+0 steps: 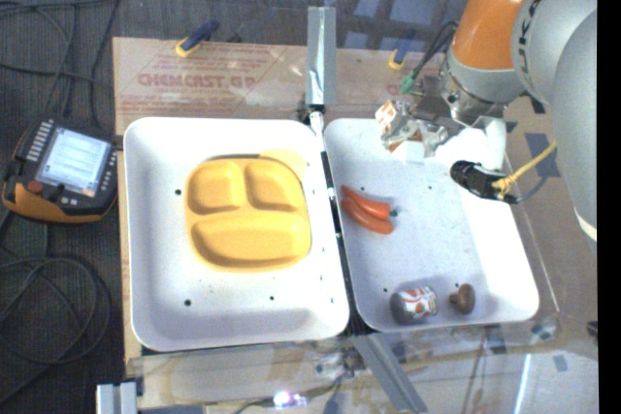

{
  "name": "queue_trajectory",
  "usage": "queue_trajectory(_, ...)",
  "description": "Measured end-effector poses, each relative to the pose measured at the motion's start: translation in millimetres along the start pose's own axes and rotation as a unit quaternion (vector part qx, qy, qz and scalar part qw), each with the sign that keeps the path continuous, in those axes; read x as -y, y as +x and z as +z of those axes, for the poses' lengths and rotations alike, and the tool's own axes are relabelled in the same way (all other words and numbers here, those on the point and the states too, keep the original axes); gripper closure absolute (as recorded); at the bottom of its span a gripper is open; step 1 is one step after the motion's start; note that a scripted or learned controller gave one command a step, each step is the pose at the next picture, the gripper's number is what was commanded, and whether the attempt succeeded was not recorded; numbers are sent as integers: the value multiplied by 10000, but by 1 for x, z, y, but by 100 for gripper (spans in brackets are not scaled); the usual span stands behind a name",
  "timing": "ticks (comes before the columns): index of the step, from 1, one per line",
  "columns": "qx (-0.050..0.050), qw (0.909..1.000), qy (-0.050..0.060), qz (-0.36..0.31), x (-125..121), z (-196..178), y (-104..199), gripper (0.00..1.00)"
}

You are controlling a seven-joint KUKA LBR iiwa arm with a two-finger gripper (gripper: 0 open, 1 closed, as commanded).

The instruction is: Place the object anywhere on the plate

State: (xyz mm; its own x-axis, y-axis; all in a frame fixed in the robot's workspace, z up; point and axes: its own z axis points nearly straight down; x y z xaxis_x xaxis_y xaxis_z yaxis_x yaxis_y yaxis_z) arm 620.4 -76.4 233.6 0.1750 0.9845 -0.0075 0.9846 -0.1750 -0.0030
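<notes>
camera view looks down on the bench [146,97], which carries two shallow white bins side by side. the left bin [155,305] holds a yellow plate [249,213] with three compartments, two small ones at the far side and one wide one at the near side; it lies flat near the middle of that bin.

the right bin [505,252] holds an orange-red hot dog toy [369,209] lying at a slant close to the bin's left wall, just beside the divide between the bins. at the near edge of this bin lie a small grey and red can [415,303] on its side and a small brown object [463,298] just to its right, close together but apart.

the arm [505,5] reaches in from the right, orange band above the wrist. the hand [408,129] hangs over the far left corner of the right bin, well apart from the hot dog toy. a small white and orange thing shows at its tip, but whether the hand is open or closed on anything cannot be told from here.

a handheld controller [60,172] with a lit screen rests on the floor to the left of the bench.
</notes>
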Motion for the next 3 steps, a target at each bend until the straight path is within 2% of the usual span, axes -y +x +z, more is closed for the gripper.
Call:
queue_trajectory(1,-29,9987,6,-507,42,51,84,100)
queue_trajectory(2,-33,9987,6,-505,42,51,84,0)
queue_trajectory(3,-42,9987,25,-516,42,43,85,100)
